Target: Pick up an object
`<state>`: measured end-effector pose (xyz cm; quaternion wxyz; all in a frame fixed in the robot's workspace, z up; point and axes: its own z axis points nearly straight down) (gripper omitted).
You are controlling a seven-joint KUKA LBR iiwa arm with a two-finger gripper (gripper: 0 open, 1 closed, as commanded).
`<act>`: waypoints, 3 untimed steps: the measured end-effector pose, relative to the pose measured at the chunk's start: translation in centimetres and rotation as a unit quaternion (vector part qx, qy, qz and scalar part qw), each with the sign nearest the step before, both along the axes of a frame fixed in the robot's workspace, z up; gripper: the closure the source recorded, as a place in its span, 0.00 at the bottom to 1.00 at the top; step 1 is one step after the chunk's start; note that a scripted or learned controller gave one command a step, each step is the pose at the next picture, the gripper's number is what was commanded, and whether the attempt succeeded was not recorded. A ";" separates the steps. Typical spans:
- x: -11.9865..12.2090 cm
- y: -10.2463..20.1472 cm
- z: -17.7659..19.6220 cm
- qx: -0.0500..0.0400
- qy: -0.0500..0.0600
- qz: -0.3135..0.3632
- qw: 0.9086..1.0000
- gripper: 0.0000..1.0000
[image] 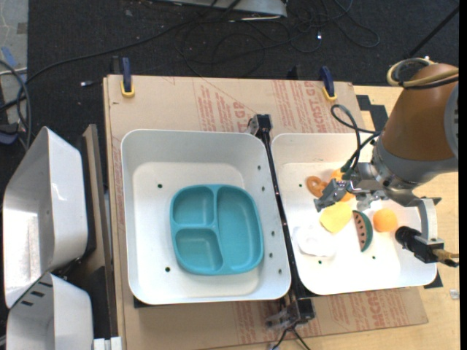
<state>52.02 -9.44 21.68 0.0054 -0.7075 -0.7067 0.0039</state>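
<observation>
In the right bin (379, 268), my gripper (334, 193) hangs low, just above the upper edge of a yellow piece (336, 217). A brown pretzel-shaped ring (315, 186) lies directly to the gripper's left. A watermelon slice (363, 230) and an orange ball (385, 219) sit right of the yellow piece. Near the bin's front left lies a white item (315, 243), hard to make out against the floor. The arm's orange band and grey wrist cover the bin's back right part.
The left bin (139, 268) holds a teal divided plate (216, 229) in its middle. A thin dark divider (276, 195) runs between the two bins. More white bins (40, 210) stand off the bench at the far left.
</observation>
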 end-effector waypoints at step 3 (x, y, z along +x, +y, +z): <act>-0.3 -0.5 -10.5 -0.001 -0.004 -0.001 1.000 0.00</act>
